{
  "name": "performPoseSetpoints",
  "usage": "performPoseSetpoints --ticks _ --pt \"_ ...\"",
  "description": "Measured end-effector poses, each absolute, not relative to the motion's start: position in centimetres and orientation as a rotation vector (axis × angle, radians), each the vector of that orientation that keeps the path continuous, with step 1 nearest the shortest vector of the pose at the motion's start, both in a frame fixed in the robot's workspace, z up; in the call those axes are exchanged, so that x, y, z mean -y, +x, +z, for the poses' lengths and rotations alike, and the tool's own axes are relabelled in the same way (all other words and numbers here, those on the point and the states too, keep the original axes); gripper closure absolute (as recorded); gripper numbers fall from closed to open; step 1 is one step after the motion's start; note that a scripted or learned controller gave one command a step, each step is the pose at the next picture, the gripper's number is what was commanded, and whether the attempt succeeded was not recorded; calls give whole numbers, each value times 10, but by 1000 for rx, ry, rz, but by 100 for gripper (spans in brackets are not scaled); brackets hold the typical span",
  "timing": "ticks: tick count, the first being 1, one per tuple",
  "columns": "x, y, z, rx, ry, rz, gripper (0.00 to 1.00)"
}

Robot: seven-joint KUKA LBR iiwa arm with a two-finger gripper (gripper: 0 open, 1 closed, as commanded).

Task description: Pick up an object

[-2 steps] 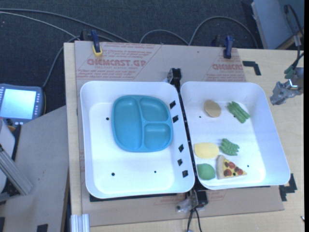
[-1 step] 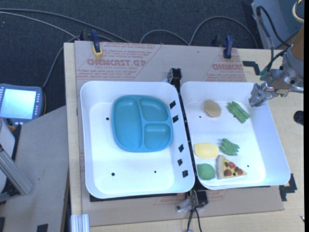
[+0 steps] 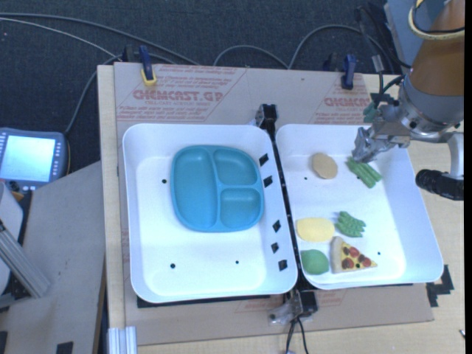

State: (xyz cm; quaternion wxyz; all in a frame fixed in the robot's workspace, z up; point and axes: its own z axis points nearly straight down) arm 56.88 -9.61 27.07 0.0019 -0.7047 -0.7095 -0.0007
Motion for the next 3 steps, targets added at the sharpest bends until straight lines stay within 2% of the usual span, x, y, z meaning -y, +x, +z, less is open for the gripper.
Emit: performPoseSetpoints --ticks 3 --pt "-63 618 252 2228 -2214 -3 100"
